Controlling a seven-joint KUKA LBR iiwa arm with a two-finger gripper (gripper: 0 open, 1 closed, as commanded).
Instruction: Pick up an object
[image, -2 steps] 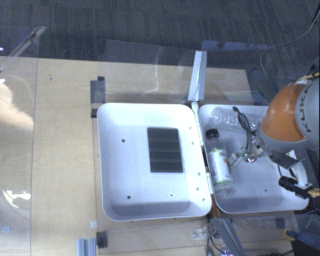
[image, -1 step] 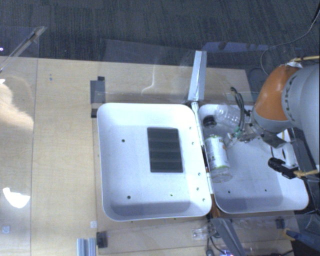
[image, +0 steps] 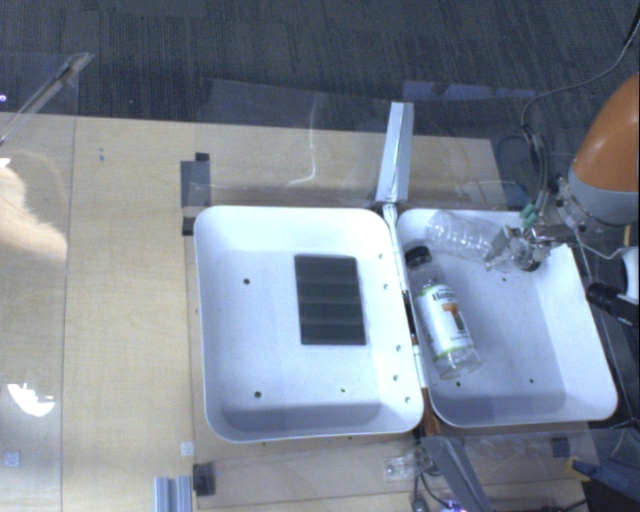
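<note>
A clear crumpled plastic bottle (image: 462, 236) lies along the back of the right bin (image: 560, 390). My gripper (image: 517, 250) sits low at that bottle's right end, touching or very close to it. A second clear bottle with a white and orange label and a dark cap (image: 440, 320) lies lengthwise by the right bin's left wall. A dark ribbed rectangular pad (image: 330, 299) lies flat in the middle of the left bin (image: 230, 330).
The arm's orange band (image: 612, 140) and grey wrist come in from the upper right over the right bin's back corner. A metal divider post (image: 395, 160) stands behind the gap between the bins. Cables run at the far right.
</note>
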